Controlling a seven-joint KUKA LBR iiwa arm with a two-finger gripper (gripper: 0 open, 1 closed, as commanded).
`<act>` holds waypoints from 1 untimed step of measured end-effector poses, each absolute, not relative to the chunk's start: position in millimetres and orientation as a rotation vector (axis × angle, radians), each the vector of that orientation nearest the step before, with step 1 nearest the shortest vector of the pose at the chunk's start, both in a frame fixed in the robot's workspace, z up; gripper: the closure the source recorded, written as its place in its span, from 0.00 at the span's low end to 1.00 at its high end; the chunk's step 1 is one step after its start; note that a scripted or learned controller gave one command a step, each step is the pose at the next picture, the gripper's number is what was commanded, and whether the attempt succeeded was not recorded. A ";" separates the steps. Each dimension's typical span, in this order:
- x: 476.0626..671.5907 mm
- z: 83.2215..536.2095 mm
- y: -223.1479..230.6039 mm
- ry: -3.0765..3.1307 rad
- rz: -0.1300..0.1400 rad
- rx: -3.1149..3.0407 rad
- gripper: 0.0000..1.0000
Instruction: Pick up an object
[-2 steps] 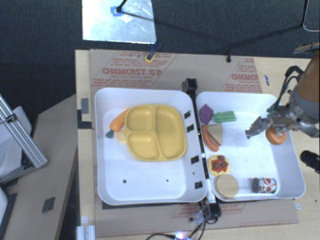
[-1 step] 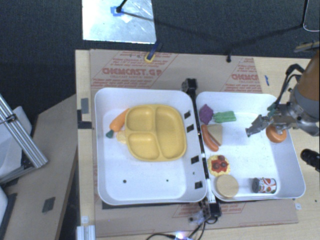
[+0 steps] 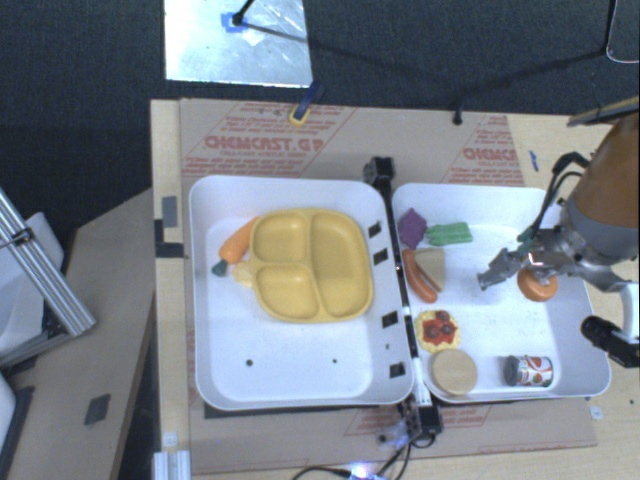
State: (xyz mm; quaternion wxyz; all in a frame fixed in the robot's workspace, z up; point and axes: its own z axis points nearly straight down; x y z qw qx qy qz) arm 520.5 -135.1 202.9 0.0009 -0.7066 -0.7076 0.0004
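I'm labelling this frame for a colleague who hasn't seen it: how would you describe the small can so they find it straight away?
Start at the right white bin and go to its near right corner. The can lies there on its side, right of the round tan disc. It is the bin's one metal thing, silver-ended with a red and white label.
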 end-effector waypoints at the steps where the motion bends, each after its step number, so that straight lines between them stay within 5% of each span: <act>1: 523.1 140.7 -136.0 -2.221 0.001 -2.219 0.00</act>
